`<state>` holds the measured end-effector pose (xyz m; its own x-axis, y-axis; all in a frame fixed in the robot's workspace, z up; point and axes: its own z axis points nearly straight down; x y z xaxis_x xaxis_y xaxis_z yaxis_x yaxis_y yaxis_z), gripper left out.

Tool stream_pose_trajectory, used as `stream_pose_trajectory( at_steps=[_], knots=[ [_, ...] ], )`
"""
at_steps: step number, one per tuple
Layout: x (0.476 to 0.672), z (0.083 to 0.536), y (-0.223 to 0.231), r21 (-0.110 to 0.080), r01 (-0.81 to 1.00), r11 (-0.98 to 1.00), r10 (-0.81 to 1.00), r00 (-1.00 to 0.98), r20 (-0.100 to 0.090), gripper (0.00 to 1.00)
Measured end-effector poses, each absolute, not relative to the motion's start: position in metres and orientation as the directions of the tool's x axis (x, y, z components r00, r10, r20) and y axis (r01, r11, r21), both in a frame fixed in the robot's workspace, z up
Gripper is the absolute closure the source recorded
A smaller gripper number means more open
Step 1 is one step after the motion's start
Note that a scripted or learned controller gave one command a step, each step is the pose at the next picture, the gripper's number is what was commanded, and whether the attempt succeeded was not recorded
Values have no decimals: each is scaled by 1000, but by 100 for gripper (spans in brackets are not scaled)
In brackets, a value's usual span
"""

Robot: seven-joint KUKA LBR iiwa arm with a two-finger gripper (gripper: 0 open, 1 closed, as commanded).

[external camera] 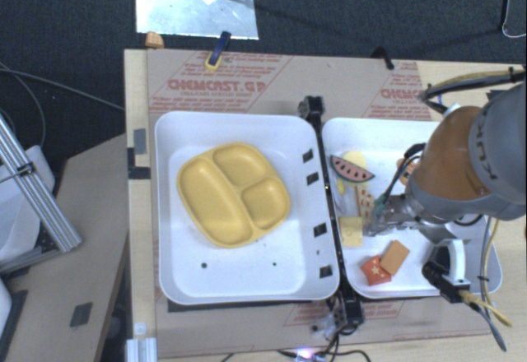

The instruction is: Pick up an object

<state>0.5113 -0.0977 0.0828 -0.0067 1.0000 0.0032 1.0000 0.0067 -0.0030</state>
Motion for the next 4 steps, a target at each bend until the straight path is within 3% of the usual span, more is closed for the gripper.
stream_pose_trajectory(
  at_steps=[2, 3, 4],
  knots=[
    [515, 105, -101, 6, 1000, 3, 1000, -3, 0, 100],
    [487, 189, 30, 8, 1000, 17, 1000, -17, 5, 100],
    [486, 184, 100, 1, 1000, 13, 1000, -13, 4, 100]
  ],
)
